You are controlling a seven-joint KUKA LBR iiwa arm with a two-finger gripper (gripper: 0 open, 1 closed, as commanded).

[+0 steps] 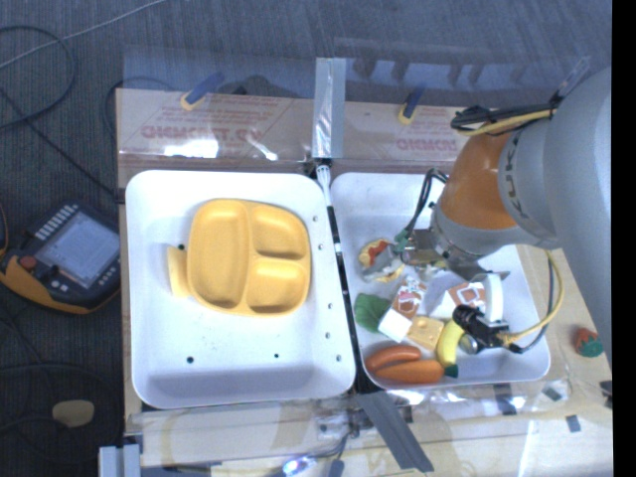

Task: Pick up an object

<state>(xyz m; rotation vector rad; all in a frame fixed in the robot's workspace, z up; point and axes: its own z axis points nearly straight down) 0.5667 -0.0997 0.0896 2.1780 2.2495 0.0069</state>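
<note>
Two white bins sit side by side; the pincer (422,256) hangs low inside the right bin (370,192), and whether its tips are spread or pressed together cannot be told. Just beside it toward the divider lies a red-and-yellow toy (376,254). Nearer the front rim crowd a green piece (371,309), a white block (395,325), a cheese wedge (425,334), a banana (450,344) and a hot dog (402,364), packed close against that edge. Behind the pincer the bin floor is bare. Across the divider, a yellow tray (248,256) fills the middle of the left bin (149,366), with open floor along its front.
</note>
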